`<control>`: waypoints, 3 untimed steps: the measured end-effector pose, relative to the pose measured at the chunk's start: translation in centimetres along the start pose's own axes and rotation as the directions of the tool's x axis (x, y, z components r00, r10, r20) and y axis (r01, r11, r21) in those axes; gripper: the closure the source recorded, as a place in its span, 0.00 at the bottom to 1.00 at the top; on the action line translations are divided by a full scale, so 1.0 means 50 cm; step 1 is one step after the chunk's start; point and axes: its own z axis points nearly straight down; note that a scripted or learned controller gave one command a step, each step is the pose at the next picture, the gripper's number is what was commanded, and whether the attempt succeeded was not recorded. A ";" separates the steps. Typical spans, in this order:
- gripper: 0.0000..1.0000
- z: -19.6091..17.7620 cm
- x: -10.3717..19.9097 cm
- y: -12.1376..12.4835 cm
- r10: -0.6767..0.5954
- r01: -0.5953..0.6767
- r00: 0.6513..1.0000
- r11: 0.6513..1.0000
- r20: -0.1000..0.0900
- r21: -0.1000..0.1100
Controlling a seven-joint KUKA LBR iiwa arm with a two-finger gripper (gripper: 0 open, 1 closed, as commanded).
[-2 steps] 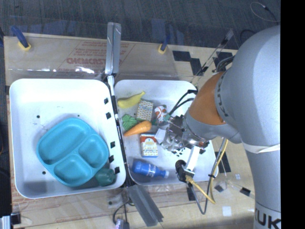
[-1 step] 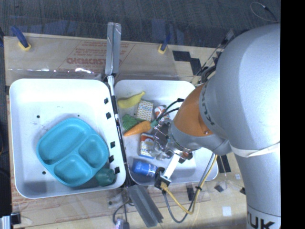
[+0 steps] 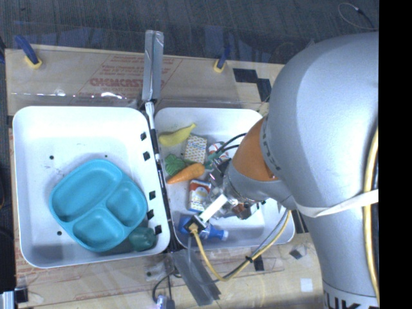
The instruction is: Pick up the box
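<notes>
Figure: You had the arm (image 3: 322, 147) reaching low into the right bin (image 3: 252, 117), its tool (image 3: 215, 208) just beside the box (image 3: 199, 197), which lay among a carrot (image 3: 185, 173), a banana (image 3: 177, 136) and a blue item (image 3: 201, 231). Whether the tool was spread or pressed together you could not tell. The left bin (image 3: 38, 134) held a blue tray (image 3: 96, 205), well apart, leaving the crowded bin as your working area.

robot lab, KUKA arm (image 3: 322, 134), white bins (image 3: 38, 172)
</notes>
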 end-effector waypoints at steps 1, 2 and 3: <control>1.00 0.000 -0.002 -0.006 -0.111 0.111 0.994 0.994 0.001 -0.001; 1.00 0.004 -0.008 -0.006 0.245 -0.245 0.969 0.969 0.006 0.002; 1.00 -0.012 -0.006 -0.010 0.236 -0.236 0.972 0.972 0.010 0.009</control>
